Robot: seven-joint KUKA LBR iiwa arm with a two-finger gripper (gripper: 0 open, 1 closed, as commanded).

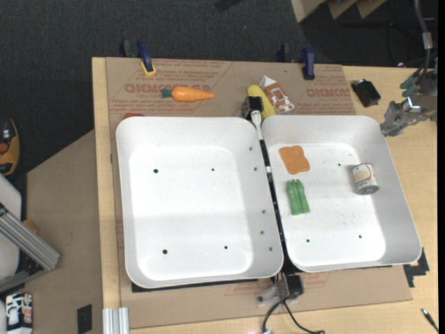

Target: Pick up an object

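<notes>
1. One camera sits high above the bench (208, 82), looking down at a slant.
2. It stands far enough back to take in both white bins, left bin (132, 207) and right bin (389, 214), plus surrounding dark floor (62, 19).

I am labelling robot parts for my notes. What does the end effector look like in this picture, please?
At the right edge, the end effector appears as a small, blocky grey metal piece with pale, shiny surfaces. Greenish parts and thin dark cables sit just above it. It is too small and blurred to tell finer markings.
</notes>
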